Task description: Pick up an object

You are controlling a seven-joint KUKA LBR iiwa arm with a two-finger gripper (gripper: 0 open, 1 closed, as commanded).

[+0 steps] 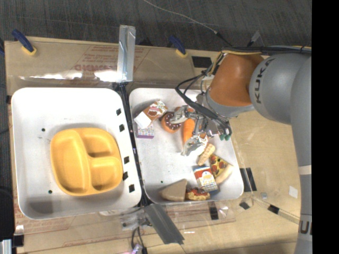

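Brown tabletop (265,157) carried two white bins; the left bin (32,105) held a yellow divided tray (85,160). Over the right bin (159,168), the end effector (195,139) hung touching an orange carrot (188,129); whether it gripped anything could not be told.

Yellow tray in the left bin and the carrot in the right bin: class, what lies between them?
In the camera view, between the yellow tray and the carrot run the bins' adjoining walls, then a small white-and-purple box.
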